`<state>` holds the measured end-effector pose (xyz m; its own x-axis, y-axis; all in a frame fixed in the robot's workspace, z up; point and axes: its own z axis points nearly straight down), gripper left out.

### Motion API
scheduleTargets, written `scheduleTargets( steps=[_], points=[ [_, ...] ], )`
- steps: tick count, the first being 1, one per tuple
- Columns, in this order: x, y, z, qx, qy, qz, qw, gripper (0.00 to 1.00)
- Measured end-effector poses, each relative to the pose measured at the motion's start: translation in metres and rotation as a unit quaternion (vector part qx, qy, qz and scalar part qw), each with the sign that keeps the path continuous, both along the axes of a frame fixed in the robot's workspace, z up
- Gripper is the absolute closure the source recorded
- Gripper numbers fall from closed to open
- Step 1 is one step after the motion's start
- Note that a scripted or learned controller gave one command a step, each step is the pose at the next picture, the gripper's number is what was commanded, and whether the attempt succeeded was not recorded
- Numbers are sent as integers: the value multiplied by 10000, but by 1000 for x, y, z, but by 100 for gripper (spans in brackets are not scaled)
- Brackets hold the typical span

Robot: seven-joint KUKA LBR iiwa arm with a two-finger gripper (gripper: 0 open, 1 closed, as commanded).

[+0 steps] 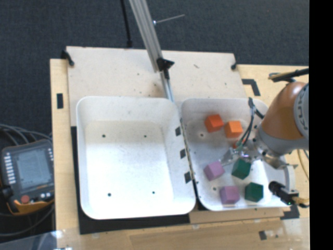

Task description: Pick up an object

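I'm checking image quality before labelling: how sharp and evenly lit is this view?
Camera view: light is soft and even, the white bins bright but not blown out; cubes cast faint shadows; the gripper over the green cube is small and slightly blurred.

Dark carpet floor [41, 20], wooden bench [60, 139]

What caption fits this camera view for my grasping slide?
KUKA arm's gripper lowered over a green cube among six cubes in the right bin.
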<state>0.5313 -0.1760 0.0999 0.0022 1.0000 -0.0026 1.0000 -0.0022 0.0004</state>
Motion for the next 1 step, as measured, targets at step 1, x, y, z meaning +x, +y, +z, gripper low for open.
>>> scheduleTargets(
  steps=[1],
  points=[
    [1,-1,-1,14,-8,-8,10000,0]
  ],
)
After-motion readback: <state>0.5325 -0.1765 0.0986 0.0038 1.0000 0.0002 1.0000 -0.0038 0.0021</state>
